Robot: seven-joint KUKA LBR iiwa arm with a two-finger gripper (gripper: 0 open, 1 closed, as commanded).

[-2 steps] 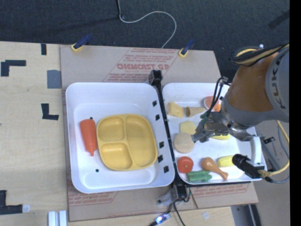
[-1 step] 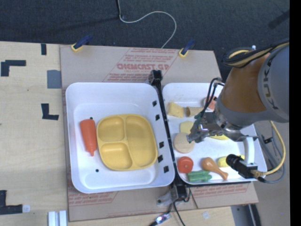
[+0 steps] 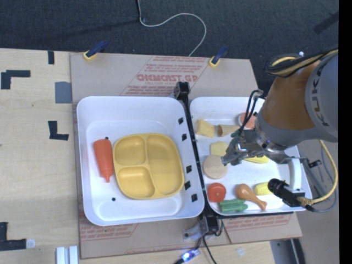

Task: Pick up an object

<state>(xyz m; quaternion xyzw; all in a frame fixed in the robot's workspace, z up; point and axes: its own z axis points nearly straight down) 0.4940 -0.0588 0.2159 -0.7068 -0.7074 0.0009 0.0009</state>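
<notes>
My gripper [image 3: 235, 152] hangs low over the middle of the right bin [image 3: 220, 104], just right of a pale yellow block [image 3: 218, 147] and above a round beige disc [image 3: 214, 167]. I see nothing in its grasp. Around it lie several toy foods: a yellow cheese wedge [image 3: 205, 128], a small tan roll [image 3: 226, 130], a red tomato [image 3: 216, 192], a green pod [image 3: 233, 205], an orange drumstick [image 3: 251, 196] and a yellow banana [image 3: 256, 159] partly under the wrist. The arm hides part of the bin's right side.
The left bin [image 3: 88, 120] holds a yellow divided plate [image 3: 147, 165] and an orange carrot [image 3: 103, 158] beside it. A black divider clip [image 3: 182, 90] sits between the bins. A black part of the wrist [image 3: 283, 191] overhangs the right bin's front corner.
</notes>
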